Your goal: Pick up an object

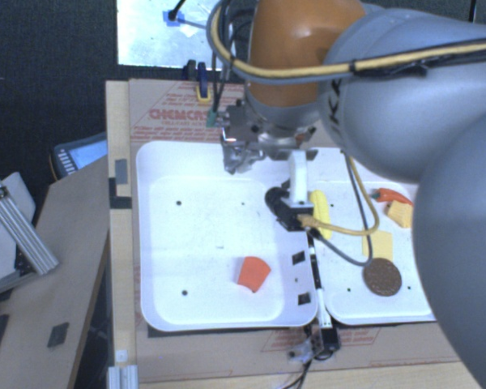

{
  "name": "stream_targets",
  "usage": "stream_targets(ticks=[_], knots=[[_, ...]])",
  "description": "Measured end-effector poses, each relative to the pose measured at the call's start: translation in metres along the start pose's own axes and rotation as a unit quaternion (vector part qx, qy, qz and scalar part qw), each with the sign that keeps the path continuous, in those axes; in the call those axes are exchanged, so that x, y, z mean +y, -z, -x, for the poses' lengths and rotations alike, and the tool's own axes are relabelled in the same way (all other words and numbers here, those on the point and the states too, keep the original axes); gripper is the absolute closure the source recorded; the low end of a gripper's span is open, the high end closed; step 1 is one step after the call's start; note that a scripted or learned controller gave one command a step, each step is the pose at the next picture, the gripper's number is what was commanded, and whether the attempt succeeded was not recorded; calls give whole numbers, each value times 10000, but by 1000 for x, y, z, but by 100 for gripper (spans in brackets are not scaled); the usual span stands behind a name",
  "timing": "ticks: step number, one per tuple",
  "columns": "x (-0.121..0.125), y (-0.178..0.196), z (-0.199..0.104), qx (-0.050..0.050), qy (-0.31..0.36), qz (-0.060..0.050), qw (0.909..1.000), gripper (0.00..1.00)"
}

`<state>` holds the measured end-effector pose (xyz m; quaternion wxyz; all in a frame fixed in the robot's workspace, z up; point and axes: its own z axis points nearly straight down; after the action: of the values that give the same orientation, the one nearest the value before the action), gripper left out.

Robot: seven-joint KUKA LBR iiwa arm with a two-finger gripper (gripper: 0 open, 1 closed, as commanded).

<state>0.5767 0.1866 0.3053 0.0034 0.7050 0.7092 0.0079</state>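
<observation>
An orange wedge-shaped block (253, 272) lies in the left bin (170, 314), towards its front right. My gripper (240, 160) hangs over the back edge of that bin, well behind the block and apart from it. Nothing shows beneath the gripper. The arm's orange band and grey wrist cover the area behind it.
The right bin (389, 313) holds a brown round disc (383, 277), a pale yellow block (381, 245), a yellow piece (400, 214) with a red-orange one (391, 194) behind it, and a yellow strip (319, 211) by the divider. Black clips and cables run along the shared rim.
</observation>
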Motion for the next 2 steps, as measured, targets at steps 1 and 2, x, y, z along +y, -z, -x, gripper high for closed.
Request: stream_targets(ticks=[1,2], knots=[[38,34,-43,-14,6,-37,10000,100],[36,32,-40,-30,-4,-67,10000,0]])
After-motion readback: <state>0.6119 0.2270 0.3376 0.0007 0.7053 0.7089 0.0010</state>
